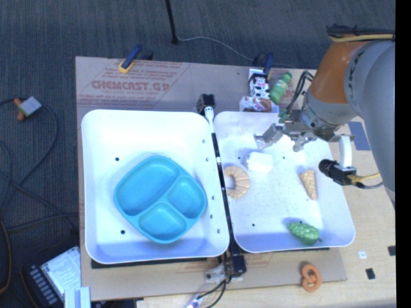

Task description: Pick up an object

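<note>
Two white bins sit side by side on the tabletop. The right bin holds four things: a white block, a tan ring, a cone and a green toy. The left bin holds one blue divided plate. The tool hangs spread wide, holding nothing, just right of and beyond the block.

The grey arm reaches in from the right, wrist angled down-left.
</note>
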Controlling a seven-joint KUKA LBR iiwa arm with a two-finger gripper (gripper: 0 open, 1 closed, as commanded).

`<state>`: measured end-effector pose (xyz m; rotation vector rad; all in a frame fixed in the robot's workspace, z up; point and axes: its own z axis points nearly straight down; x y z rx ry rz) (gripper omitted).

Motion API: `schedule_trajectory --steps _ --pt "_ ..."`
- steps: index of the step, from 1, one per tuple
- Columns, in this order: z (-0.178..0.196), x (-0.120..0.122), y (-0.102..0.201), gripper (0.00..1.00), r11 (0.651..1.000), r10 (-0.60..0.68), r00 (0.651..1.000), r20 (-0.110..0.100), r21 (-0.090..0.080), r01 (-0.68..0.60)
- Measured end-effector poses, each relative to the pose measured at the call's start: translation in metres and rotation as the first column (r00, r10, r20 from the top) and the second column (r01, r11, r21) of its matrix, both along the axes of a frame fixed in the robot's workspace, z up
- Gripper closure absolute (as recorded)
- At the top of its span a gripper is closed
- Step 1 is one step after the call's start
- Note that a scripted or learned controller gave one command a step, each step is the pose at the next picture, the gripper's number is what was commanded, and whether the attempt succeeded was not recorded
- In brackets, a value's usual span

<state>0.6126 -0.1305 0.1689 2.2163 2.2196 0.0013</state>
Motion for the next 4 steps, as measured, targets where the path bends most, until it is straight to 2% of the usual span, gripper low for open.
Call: schedule_trajectory --steps 1,2,3,4 --pt "-0.081 -0.037 0.011 0.0 1.0 -0.001 1.0 0.001 0.001 0.001" --pt "0.017 -0.083 -0.096 0.0 1.0 -0.004 1.0 -0.002 -0.002 0.004" --pt "-0.081 -0.067 -0.062 0.0 1.0 0.0 1.0 0.001 0.003 0.0" --pt "-0.071 -0.066 -0.064 1.0 1.0 0.0 1.0 0.004 -0.004 0.0"
